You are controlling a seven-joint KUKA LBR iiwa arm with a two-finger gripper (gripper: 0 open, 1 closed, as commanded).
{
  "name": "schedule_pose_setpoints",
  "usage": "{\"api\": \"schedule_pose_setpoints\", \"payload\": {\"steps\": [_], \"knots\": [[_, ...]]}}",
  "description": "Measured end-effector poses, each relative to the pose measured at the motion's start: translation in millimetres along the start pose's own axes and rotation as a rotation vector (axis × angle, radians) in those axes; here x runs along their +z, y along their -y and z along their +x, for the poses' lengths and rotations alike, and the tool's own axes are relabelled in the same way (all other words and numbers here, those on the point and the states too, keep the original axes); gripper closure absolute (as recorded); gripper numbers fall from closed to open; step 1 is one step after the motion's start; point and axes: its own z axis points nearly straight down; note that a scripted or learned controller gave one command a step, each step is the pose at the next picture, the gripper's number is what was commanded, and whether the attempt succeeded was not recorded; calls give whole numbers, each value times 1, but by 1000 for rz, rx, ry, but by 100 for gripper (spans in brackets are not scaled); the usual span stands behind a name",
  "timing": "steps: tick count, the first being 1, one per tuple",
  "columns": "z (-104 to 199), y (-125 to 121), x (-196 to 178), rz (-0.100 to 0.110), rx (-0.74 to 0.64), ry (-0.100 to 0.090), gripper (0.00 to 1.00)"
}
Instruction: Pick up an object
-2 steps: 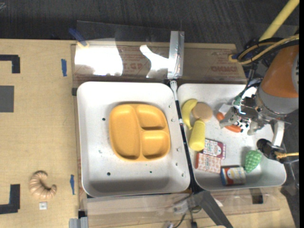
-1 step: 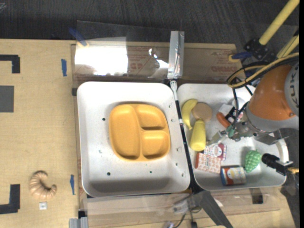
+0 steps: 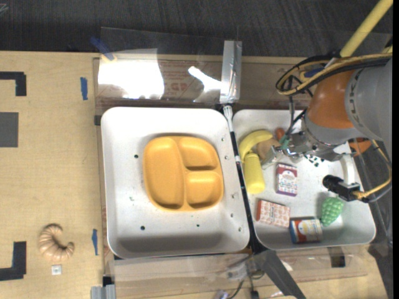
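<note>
Can't tell from up here whether gripper [image 3: 288, 146] is spread or pinched, too much metal and cable clutter around the tip. Parked low over the back-left part of the right bin [image 3: 366, 229], just beside the right end of the banana [image 3: 254, 140], with nothing visibly caught in it. Banana looking bright yellow, curved, lying near the bin's left wall toward the back. Right below it, touching or nearly so, a yellow bottle [image 3: 254, 174] lying lengthwise along the same wall. Further right, a little red-and-white box [image 3: 287, 180], and nearer the front a second printed box [image 3: 273, 212], both flat. Also a can [image 3: 305, 230] on its side by the front rim and a bumpy green toy [image 3: 331, 209] just beside it. Over in the left bin [image 3: 118, 136], an orange-yellow divided tray [image 3: 184, 170] sitting dead centre. Both bins resting on a tan bench [image 3: 43, 167] with black corner marks and bits of blue tape, plus a croissant-shaped toy [image 3: 56, 242] out on the left. Shiny clear sheet [image 3: 156, 76] behind the bins, dark carpet [image 3: 187, 5] beyond that.
</note>
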Motion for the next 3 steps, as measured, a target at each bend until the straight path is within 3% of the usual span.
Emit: {"api": "schedule_pose_setpoints", "payload": {"steps": [1, 2, 3], "knots": [[0, 0, 0, 0, 0, 0, 0], [28, 71, -1, 3, 22, -4, 0], [28, 68, -12, -5, 22, -2, 100]]}}
